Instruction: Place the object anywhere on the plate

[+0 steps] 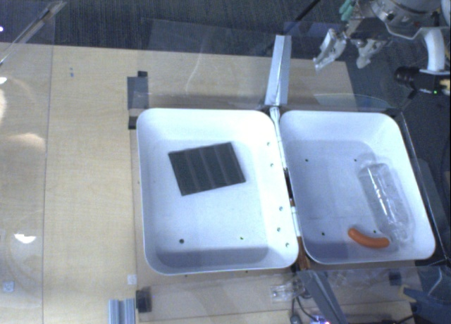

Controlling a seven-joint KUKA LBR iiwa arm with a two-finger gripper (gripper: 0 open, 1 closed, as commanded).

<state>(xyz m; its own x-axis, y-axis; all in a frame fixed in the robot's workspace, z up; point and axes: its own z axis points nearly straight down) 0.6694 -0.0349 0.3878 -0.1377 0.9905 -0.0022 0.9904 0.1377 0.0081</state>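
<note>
Wooden counter [70,175] bearing bins; gripper [345,46] hovering spread, empty. Small orange sausage [368,239] looking light, soft, slippery: pinch mid-length.

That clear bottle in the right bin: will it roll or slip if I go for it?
Probably both. The bottle lies on its side, so a nudge across its length would likely roll it. Its clear, smooth plastic looks slippery and light, so it may squirt from the gripper. The sausage at its lower end could get knocked.
</note>
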